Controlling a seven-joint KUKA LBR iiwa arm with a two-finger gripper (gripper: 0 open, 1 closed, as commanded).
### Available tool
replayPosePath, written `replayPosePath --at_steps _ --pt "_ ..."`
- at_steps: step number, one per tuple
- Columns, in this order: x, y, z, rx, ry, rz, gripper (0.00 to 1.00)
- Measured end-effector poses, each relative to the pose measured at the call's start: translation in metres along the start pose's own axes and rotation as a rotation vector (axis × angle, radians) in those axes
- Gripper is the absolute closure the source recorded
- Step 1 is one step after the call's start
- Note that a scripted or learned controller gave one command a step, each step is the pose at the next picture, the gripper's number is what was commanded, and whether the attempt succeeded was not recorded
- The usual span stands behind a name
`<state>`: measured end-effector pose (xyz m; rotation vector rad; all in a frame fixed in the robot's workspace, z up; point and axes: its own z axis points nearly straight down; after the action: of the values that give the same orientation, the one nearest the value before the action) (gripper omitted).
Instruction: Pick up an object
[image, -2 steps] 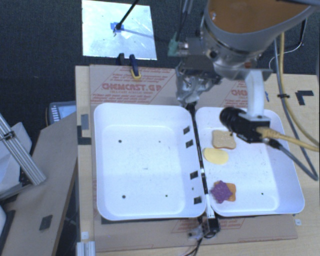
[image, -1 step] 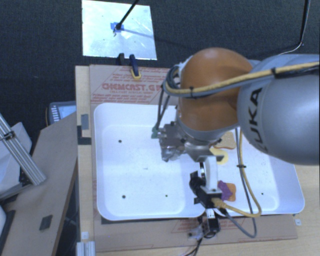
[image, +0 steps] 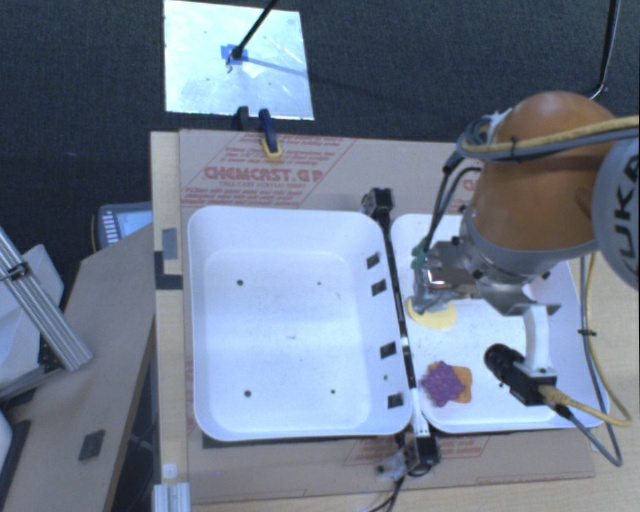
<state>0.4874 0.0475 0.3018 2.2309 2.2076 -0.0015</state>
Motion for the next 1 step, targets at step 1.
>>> replayPosePath --at_steps 1 --pt "0.0433 -0.0002 -0.1848 -0.020 0.008 -0.018 1.00"
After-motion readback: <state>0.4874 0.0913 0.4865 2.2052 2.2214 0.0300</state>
